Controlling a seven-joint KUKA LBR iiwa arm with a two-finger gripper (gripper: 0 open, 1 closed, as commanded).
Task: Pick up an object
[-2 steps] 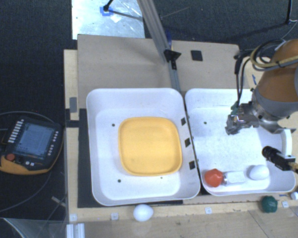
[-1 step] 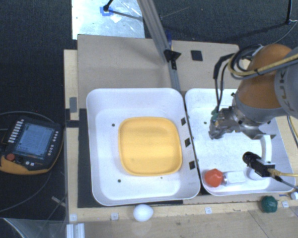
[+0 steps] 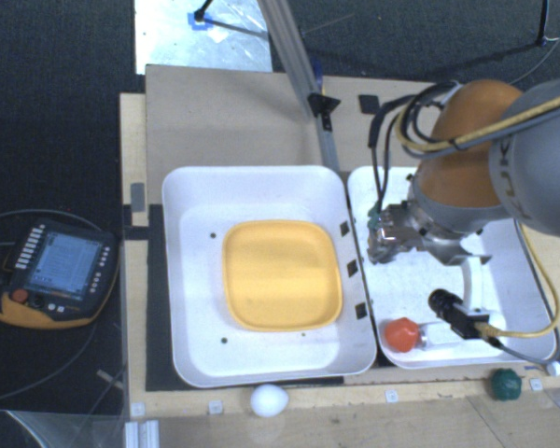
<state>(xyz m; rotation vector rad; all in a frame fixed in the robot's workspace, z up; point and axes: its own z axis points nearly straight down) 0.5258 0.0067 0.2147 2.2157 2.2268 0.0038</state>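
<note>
We saw the grey arm [image 3: 518, 171] reaching in from the right, its bulk hanging over the right bin [image 3: 403, 287]. The left bin [image 3: 182, 250] beside it held a yellow plate [image 3: 282, 274], lying flat in the middle. The gripper [image 3: 385, 236] sat low at the right bin's left wall, near the divide between the bins. We could not tell whether it was spread or pressed together, and nothing showed in its grasp.

The likeliest thing to pick was a small orange-red ball [image 3: 401, 334], resting at the near edge of the right bin, apart from the gripper. In our judgement, the risks lay there:
- A round ball so close to the rim could roll away at first touch.
- A descent beside the wall could catch the bin's edge.

A white egg-shaped thing [image 3: 269, 399] and a green ball [image 3: 505, 384] lay outside the bins.
</note>
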